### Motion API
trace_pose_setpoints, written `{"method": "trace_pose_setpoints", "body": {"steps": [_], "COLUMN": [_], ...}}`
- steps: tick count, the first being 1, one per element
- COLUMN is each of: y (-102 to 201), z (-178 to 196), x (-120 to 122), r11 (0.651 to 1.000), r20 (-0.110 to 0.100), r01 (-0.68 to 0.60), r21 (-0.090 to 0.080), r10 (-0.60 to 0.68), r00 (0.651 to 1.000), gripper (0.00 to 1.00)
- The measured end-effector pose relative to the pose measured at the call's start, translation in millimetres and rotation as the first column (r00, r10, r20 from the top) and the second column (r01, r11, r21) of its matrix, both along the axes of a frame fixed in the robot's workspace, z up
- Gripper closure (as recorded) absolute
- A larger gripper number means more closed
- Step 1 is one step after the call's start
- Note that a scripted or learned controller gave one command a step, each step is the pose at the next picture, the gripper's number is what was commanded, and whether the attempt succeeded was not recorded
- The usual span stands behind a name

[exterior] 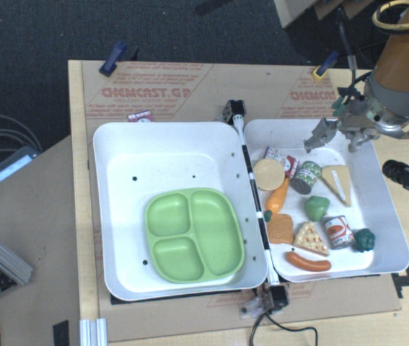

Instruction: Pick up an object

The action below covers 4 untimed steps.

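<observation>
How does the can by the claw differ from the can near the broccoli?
The green-labelled can lies near the right bin's middle, beside the cheese wedge; the red-labelled can lies nearer the front, beside the broccoli. The green-labelled one looks darker, the red-labelled one mostly red and white. Both are small cans, tipped over.

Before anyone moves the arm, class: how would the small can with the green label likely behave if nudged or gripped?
The green-labelled can lies tilted on its side, so a nudge would probably roll it. Its round wall may slip between fingers. Close neighbours, the carrot and cheese wedge, could get bumped.

Glossy white plastic bins (117, 157), matt green tray (193, 233)
</observation>
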<state>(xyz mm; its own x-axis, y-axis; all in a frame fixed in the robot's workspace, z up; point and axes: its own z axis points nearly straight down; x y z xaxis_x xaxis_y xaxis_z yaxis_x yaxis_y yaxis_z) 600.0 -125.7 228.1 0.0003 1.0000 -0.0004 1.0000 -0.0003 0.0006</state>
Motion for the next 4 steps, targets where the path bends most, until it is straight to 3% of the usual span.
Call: {"method": "trace_pose_setpoints", "body": {"steps": [1,2,3,4], "y": [13,33,35,35], "z": [-132,-144,-144,-134], "x": [-32,-55,-78,-78], "r11": [1.000,1.000,1.000,1.000], "r20": [0.004,-0.003,-0.003,-0.001], "r01": [0.000,0.000,0.000,0.001], "r21": [-0.001,0.002,0.001,0.001], "r10": [0.000,0.000,0.000,-0.001], "r00": [1.000,1.000,1.000,1.000], "gripper": [0.00,0.00,0.00,1.00]}}
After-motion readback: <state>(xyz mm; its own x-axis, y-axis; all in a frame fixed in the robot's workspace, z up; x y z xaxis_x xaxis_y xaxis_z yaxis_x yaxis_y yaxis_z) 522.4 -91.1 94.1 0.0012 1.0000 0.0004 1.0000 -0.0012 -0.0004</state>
